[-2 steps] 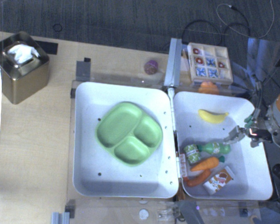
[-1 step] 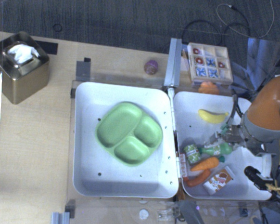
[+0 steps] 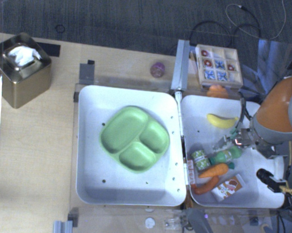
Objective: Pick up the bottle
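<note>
The bottle (image 3: 225,156) is small and green, and it lies on its side in the right bin (image 3: 260,195), its right end toward the arm. My gripper (image 3: 234,141) hangs at the bottle's upper right end, very close to it or touching it. The grey wrist and the orange band reach in from the right and hide part of the bin behind them. Nothing is visibly lifted off the bin floor.
Around the bottle lie a small green can (image 3: 200,159), a carrot (image 3: 214,170), a sausage (image 3: 205,185) and a red-white carton (image 3: 229,187). A banana (image 3: 221,121) lies further back. The left bin (image 3: 88,182) holds a green divided plate (image 3: 134,137).
</note>
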`<state>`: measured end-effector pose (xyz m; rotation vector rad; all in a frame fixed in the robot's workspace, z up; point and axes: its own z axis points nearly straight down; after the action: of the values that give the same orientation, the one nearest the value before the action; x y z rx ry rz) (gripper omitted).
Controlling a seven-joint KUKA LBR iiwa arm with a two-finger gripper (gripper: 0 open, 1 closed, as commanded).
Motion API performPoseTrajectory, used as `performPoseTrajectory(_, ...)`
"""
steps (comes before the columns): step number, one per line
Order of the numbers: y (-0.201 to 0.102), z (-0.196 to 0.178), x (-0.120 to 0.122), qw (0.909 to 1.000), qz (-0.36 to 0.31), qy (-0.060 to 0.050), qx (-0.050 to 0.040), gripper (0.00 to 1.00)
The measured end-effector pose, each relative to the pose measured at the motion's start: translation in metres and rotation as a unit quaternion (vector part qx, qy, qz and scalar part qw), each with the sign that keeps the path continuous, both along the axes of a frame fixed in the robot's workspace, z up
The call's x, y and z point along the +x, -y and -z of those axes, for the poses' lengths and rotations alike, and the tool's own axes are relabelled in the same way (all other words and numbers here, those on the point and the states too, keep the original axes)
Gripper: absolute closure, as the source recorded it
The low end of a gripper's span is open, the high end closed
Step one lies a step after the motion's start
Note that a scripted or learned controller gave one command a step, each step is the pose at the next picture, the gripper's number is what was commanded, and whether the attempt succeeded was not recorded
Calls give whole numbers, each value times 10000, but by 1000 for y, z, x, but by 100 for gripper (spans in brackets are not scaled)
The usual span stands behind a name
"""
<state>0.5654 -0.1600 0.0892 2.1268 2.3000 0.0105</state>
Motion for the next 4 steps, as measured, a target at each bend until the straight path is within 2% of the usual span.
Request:
performPoseTrajectory(1,0,-14,4,10000,-2,61,-21,100)
performPoseTrajectory(2,0,-14,4,10000,-2,59,-21,0)
performPoseTrajectory(3,10,-1,-44,10000,2,20,-11,0)
performPoseTrajectory(4,-32,0,29,9999,-123,9,2,0)
